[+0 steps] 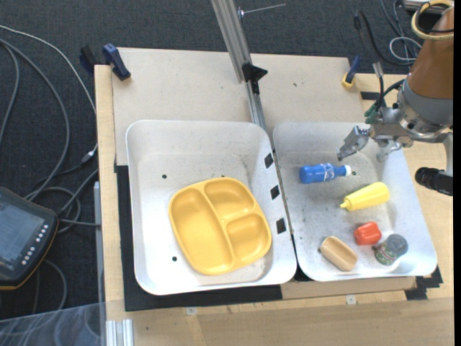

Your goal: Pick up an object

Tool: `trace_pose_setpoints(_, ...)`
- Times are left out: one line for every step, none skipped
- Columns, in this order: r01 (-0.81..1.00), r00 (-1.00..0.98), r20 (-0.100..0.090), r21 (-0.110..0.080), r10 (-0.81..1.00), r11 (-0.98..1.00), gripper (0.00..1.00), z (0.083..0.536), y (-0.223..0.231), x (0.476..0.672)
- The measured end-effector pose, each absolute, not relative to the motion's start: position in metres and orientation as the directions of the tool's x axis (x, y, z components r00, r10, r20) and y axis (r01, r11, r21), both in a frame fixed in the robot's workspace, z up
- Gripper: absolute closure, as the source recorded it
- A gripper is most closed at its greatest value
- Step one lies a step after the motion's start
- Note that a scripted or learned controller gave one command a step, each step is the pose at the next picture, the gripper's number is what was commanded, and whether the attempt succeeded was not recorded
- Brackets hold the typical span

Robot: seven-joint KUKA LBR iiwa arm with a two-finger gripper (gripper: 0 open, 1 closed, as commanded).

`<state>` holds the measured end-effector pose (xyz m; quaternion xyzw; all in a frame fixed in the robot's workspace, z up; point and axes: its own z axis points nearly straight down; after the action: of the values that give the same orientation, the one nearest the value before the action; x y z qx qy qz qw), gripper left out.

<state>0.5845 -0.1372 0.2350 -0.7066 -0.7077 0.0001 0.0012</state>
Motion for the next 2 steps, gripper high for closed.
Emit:
trace_pose_setpoints(1.0,-0.001,0.002,-0.001,1.0,0.001,0.0,0.235,-0.137,0.584)
trace_pose_setpoints(1.0,-0.001,0.003,-0.008,1.0,0.001,0.0,0.177,-0.131,0.577)
